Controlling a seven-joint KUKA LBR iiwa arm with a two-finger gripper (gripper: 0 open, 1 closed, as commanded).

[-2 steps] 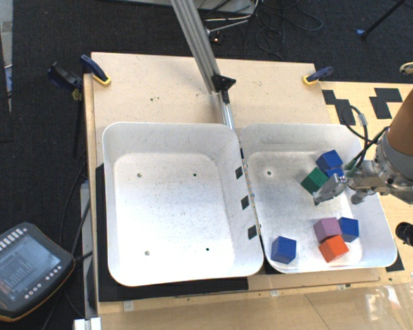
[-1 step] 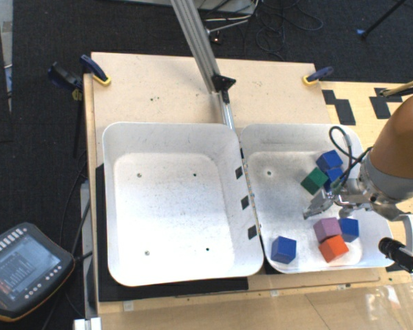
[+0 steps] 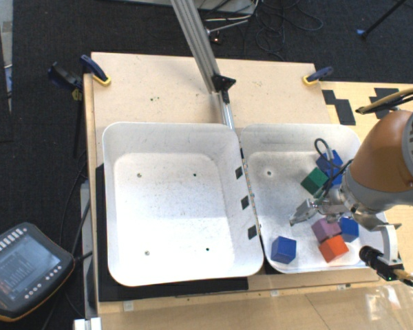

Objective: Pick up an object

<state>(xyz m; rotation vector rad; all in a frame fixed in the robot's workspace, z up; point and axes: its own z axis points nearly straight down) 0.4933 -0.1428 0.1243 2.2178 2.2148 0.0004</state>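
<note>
The right bin (image 3: 275,158) holds several small blocks. A green block (image 3: 314,181) and a blue block (image 3: 328,162) lie near its far right. A blue cube (image 3: 283,249) rests alone by the front rim. A purple block (image 3: 324,229), an orange block (image 3: 333,247) and another blue block (image 3: 349,228) cluster at the front right. My gripper (image 3: 305,212) is low in this bin, just left of the purple block and below the green one. Nothing is visibly held in it. The orange-banded wrist (image 3: 389,160) hides part of the bin's right side.
The left bin (image 3: 124,143) lies beside the right one, and the two share a middle rim (image 3: 244,198). A slanted metal pole (image 3: 196,36) reaches over the bench's far edge. Clamps (image 3: 96,71) sit at the far corners. A teach pendant (image 3: 20,270) lies at the lower left.
</note>
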